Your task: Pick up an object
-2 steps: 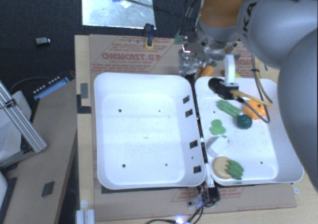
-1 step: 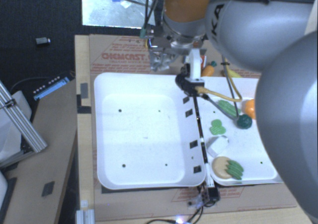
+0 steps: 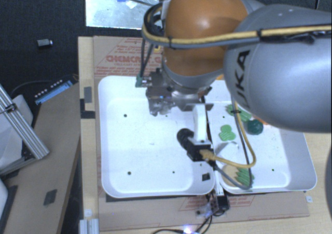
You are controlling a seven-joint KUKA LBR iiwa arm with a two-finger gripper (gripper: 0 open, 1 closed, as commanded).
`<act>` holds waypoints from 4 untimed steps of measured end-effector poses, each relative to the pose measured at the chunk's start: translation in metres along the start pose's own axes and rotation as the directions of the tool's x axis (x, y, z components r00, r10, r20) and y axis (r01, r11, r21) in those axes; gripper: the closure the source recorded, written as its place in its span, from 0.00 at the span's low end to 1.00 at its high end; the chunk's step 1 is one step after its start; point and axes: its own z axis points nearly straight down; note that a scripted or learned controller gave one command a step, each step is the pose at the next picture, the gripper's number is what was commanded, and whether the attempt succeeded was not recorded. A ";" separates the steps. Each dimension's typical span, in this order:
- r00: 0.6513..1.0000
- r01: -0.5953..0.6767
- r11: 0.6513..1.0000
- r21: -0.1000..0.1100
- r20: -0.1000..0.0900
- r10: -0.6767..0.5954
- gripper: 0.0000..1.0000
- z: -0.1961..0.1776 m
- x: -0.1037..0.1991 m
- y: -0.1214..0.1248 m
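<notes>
We found the claw point(image 3: 157, 104) low over the left bin point(image 3: 129, 150), near its one o'clock corner, and we could not tell whether it was released or clenched. We saw nothing lifted, so by our reckoning the pick was all to come. The candidates lay in the right bin point(image 3: 277, 163): a green leafy piece point(image 3: 226, 134) around ten o'clock, a teal ball point(image 3: 254, 126) just beside it, and a green toothed thing point(image 3: 244, 177) at seven o'clock. The big arm point(image 3: 270, 67) hung across that bin's top, hiding part of it.
</notes>
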 end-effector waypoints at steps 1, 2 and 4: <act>1.000 -0.013 1.000 0.003 0.007 0.013 1.00 0.053 -0.017 0.025; 1.000 -0.003 1.000 0.000 0.003 0.003 1.00 0.042 0.026 -0.011; 1.000 -0.018 1.000 -0.011 0.004 0.018 1.00 -0.072 -0.128 -0.026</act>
